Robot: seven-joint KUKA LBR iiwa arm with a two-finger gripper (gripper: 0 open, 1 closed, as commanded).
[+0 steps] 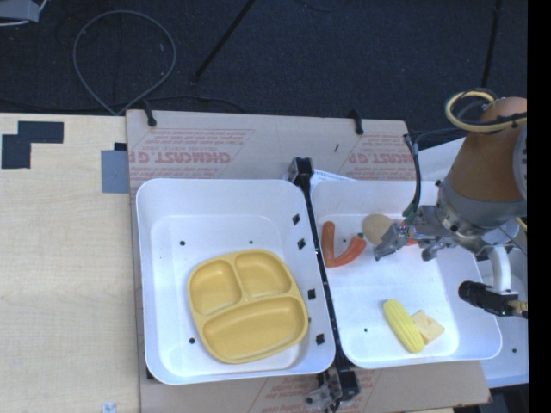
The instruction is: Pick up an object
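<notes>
1. Fingers [386, 244] of the gripper [394, 241] hang low in the right bin [465, 351], pointing toward the divider [317, 256]. How far apart they stand I cannot tell; the dark tips blur together at this angle, and nothing shows between them.
2. Just beside the tips, on the divider side, lies a bent sausage [343, 249], red-orange, resting on the bin floor. It seems to lie free of the tips, though the gap is small.
3. A pale round potato [376, 227] sits just behind the tips, farther from the divider than the sausage, partly covered by the gripper.
4. Well apart from the gripper, toward the bin's near wall, a corn cob [403, 324] lies touching a cheese wedge [428, 326].
5. Across the divider, the left bin [164, 231] holds a yellow tray [248, 305] with three compartments.
6. Judging progress: nothing is lifted yet. The arm [486, 175] has the gripper down among the sausage and potato, so the approach looks made; closing on one item and raising it are left.
</notes>
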